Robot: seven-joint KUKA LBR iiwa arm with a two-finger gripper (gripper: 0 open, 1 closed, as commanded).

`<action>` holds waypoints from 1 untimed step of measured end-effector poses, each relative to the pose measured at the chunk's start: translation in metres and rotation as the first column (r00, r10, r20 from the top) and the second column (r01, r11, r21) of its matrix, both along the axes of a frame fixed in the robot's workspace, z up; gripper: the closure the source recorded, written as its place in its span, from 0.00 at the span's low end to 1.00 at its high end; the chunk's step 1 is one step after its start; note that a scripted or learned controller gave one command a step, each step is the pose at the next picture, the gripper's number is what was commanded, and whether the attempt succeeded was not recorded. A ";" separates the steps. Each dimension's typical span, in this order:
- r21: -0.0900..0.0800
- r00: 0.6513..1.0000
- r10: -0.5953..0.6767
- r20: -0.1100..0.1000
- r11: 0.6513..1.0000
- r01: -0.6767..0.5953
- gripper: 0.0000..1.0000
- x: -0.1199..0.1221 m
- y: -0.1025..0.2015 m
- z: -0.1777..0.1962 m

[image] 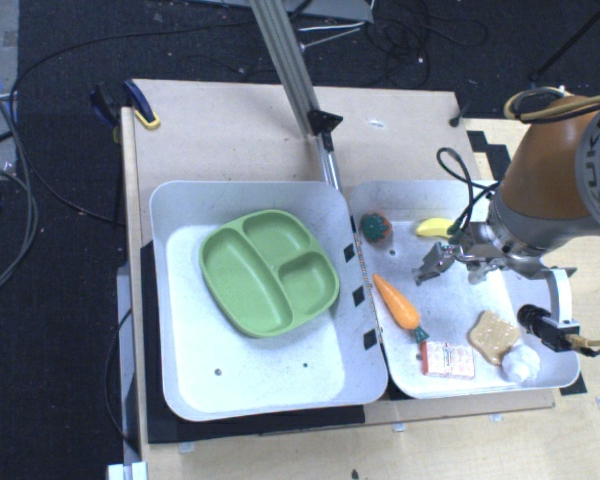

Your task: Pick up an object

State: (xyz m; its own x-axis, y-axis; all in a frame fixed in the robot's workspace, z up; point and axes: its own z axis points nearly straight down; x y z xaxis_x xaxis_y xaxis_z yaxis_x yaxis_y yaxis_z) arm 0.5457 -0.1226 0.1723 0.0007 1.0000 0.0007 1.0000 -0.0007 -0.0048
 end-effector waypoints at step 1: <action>0.000 1.000 -0.001 0.000 1.000 0.001 0.00 0.005 -0.007 -0.057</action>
